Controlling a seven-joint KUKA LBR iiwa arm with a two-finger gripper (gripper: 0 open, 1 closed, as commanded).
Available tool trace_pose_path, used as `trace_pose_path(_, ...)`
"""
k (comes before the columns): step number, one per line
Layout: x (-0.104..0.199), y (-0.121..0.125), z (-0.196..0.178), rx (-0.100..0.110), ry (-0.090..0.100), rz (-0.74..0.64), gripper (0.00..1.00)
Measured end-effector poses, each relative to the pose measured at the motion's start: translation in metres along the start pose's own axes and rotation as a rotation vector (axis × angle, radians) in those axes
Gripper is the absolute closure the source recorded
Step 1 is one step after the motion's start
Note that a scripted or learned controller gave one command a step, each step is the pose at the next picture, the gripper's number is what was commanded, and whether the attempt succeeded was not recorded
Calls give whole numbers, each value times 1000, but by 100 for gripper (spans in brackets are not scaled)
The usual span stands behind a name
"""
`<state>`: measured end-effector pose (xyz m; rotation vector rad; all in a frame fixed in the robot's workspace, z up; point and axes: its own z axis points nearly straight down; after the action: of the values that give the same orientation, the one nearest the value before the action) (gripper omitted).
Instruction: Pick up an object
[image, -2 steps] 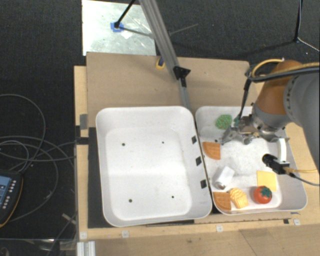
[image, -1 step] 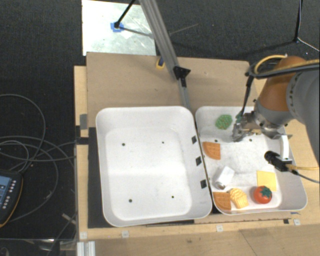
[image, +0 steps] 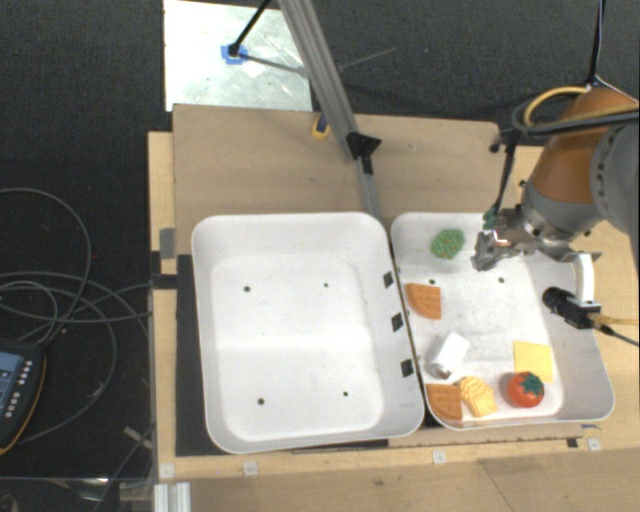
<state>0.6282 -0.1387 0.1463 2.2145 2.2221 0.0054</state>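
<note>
Along the near rim of the right bin (image: 600, 395), four items are sitting in a row: a waffle piece (image: 445, 401) at the left corner, a yellow corn cob (image: 478, 396) touching it, a red tomato with a green stem (image: 526, 389), and a yellow cheese slice (image: 533, 357) lying just behind the tomato. A white block (image: 449, 352) is resting tilted just behind the corn cob and the waffle piece. A second orange waffle piece (image: 424, 300) is lying near the left wall of the same bin, toward its middle. A green broccoli floret (image: 448, 242) is sitting at the far end of the bin, well apart from the near row.

The left bin (image: 300, 330) is standing beside the right bin, their inner walls touching, and both are resting on the table (image: 250, 160).

The arm (image: 590, 150) is reaching in from the right, its orange band showing above the grey wrist. The gripper (image: 487, 252) is hanging over the far part of the right bin, just to the right of the broccoli floret and apart from it. Nothing is showing between the fingers; whether they are spread or pressed together cannot be told at this resolution.
</note>
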Motion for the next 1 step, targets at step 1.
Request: trace_pose_path(1, 8, 6, -60, -4, -1, -3, 100)
